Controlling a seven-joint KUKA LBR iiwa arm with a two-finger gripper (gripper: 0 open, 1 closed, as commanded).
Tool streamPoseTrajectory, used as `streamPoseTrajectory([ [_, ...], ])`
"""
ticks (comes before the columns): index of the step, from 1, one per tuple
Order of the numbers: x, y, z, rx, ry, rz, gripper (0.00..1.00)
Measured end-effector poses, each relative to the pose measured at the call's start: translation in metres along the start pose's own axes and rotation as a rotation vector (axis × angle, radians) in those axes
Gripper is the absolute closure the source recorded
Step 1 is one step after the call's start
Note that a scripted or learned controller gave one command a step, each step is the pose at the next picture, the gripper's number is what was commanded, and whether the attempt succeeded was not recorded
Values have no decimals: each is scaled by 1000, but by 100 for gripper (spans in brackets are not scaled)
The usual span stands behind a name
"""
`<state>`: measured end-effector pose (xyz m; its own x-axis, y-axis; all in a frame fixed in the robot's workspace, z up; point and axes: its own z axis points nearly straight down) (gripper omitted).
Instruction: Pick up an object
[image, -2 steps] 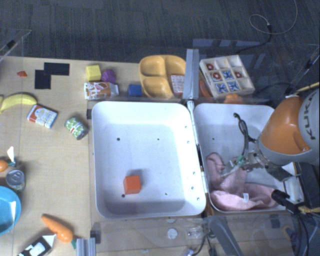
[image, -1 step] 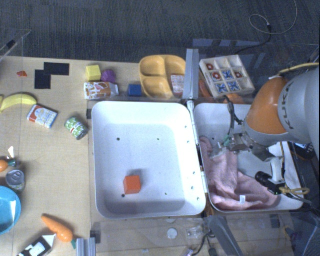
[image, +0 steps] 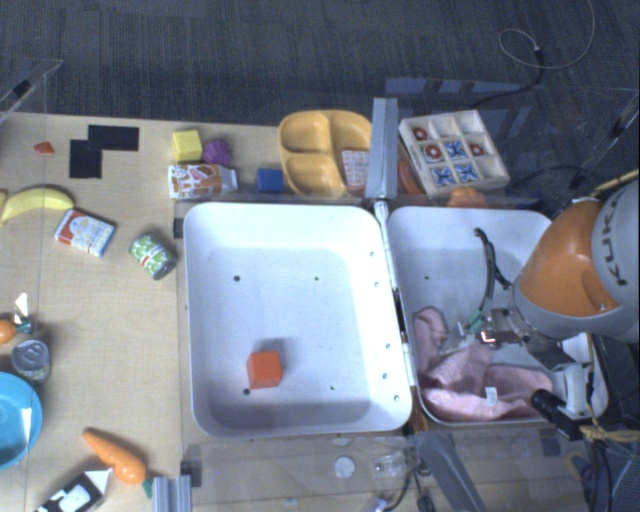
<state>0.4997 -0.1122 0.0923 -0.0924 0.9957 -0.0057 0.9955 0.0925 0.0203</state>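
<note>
**Arm low over the pink cloth**

While 1 orange block (image: 265, 369) sits in the left bin (image: 290, 225), the arm (image: 575, 270) bends down right of it, gripper (image: 480, 335) touching the pink cloth (image: 470, 385); its grip cannot be told.

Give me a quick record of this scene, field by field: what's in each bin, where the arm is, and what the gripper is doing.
left bin: one orange block, near the front, lying free
right bin: pink cloth, bunched at the front
arm: reaching in from the right, over the right bin
gripper: low over the pink cloth; grip cannot be told
outside the bins: banana, carrot, yellow divided dish, tic-tac-toe board
</note>
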Motion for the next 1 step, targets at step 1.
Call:
streamPoseTrajectory([
  [1,6,87,-4,15,4,127,0],
])
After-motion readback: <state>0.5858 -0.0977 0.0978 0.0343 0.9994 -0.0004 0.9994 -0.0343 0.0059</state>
